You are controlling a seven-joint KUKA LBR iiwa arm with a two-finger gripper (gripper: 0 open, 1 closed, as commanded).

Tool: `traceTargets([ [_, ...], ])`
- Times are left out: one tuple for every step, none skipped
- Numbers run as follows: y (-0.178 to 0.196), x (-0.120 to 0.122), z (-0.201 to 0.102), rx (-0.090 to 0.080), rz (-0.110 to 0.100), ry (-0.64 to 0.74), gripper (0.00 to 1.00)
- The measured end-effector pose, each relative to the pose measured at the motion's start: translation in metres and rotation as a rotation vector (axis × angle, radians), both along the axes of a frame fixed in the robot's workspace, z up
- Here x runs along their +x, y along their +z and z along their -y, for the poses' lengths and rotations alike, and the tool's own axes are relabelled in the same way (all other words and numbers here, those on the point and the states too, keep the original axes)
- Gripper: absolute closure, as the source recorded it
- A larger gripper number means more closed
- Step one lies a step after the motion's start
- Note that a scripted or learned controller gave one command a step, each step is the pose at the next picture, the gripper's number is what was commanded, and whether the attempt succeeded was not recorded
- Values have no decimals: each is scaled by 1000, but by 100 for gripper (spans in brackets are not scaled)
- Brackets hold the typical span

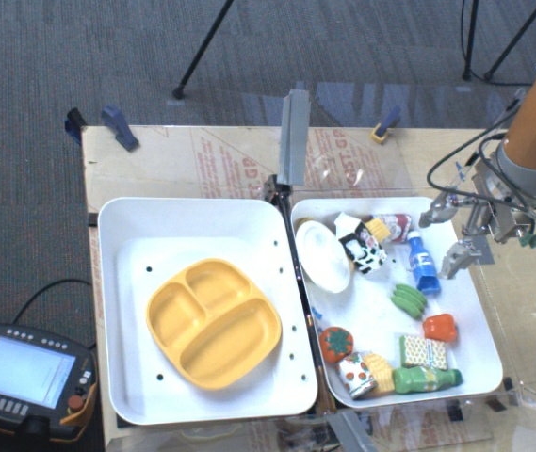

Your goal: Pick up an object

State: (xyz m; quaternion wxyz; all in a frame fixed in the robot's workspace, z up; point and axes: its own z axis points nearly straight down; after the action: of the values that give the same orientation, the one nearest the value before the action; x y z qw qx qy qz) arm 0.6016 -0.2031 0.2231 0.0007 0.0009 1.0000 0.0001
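The blue bottle (423, 266) lay in the right bin (487, 332), toward its two o'clock corner, untouched. The gripper (446, 240) hung just beside it, at the bottle's one o'clock, with its fingers apart and nothing between them. At the bottle's six o'clock lay a green pepper (408, 298) and an orange item (441, 327). A white bowl (322, 255) leaned at nine o'clock. The left bin (117, 252) held a yellow divided plate (213, 321). Both bins sat on the counter (192, 163).
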Motion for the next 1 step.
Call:
traceTargets([
  [-118,12,3,0,3,-60,0],
])
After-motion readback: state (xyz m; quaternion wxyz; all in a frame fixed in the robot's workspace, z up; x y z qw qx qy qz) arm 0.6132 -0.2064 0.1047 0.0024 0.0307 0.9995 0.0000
